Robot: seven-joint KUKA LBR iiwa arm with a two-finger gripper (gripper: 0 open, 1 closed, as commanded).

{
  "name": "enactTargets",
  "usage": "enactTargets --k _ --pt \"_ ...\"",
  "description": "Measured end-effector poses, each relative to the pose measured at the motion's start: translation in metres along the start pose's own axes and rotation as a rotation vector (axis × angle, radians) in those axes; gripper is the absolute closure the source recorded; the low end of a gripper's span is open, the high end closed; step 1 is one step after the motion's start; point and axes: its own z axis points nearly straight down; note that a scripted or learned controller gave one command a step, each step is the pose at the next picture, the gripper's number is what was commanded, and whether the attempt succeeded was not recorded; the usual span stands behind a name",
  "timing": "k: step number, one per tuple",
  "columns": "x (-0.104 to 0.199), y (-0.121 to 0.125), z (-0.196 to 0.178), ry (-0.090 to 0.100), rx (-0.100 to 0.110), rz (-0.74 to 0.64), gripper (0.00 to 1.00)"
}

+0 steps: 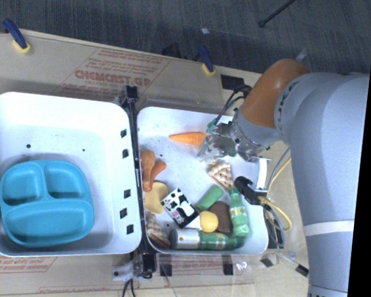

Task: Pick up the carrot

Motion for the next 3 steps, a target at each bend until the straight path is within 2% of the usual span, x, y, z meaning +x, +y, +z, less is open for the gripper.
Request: enactTargets --k 1,2,3 --pt "0.0 0.0 0.0 -0.001 0.001 0.0 0.0" --pt "0.018 0.03 0.011 -0.012 0.0 0.196 0.0" --pt "0.019 0.031 0.001 -0.01 0.003 0.187 1.0"
